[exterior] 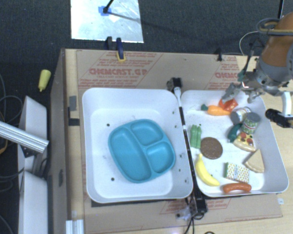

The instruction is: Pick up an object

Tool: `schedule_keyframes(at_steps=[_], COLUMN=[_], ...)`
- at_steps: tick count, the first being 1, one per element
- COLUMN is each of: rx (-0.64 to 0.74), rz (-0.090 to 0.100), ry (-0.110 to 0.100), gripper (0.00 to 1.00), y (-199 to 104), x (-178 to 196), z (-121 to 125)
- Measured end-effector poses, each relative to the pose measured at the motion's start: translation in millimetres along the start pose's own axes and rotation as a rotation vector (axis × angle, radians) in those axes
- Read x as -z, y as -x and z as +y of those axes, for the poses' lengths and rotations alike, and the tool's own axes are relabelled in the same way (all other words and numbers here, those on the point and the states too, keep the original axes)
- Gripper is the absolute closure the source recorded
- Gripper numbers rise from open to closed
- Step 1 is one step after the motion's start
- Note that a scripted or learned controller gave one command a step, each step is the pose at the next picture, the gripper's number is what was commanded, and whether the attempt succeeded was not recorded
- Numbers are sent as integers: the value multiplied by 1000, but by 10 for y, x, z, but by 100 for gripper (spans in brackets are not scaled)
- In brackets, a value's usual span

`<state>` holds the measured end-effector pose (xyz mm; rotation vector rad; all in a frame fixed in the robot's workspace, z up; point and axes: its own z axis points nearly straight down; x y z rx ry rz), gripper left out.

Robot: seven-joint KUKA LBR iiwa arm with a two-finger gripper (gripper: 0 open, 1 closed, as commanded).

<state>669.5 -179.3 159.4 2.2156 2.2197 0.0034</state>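
My gripper (242,92) hangs over the far edge of the right bin (275,152), open, with nothing between its fingers. A small red piece (228,103) lies just below its left finger, beside an orange carrot (216,110). Nearer the front are a tin can (250,123), a teal piece (233,132), a pizza slice (245,142), a brown round cookie (211,147), a green item (195,136), a banana (205,172), a bread slice (255,163), a checkered cracker (236,171) and a sausage (236,187).
The left bin (100,111) holds a blue divided plate (141,150). A black clip (174,85) sits where the two bins meet at the back. A yellow object (44,79) lies off the bench at the left.
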Motion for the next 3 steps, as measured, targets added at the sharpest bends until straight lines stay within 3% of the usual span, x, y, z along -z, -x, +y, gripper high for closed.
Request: schedule_keyframes(at_steps=[1,2,3], rx=[1,4,3], rz=[1,1,2], ry=[5,1,0], gripper=[0,100,100], y=[-344,-345,-822], x=[-613,-529,360], z=[15,8,7])
